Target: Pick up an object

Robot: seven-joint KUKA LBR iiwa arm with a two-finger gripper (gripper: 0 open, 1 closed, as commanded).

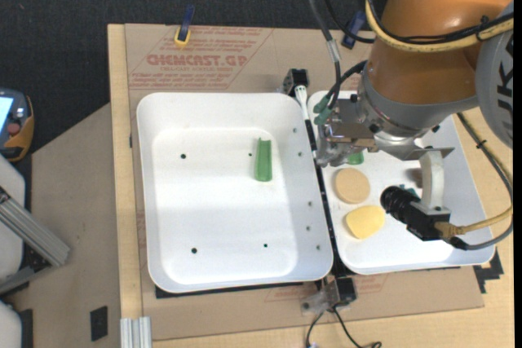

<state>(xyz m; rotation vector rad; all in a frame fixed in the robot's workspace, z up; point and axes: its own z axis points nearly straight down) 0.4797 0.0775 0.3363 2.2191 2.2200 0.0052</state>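
Observation:
A green stick-shaped block [263, 160] lies upright in the left bin [163, 200], right of its middle. In the right bin [408, 257] lie a tan round disc [352, 186] and, just below it, a yellow rounded piece [364, 222]. My gripper [336, 149] hangs low over the right bin's left edge, just above the tan disc and close to the wall between the bins. The wrist's bulk hides much of the right bin's upper part.
The bins stand on a cardboard sheet [204, 53] with red print. A blue and yellow clip [185, 27] sits at the sheet's far edge. Cables and small clamps sit between the bins at the top and bottom.

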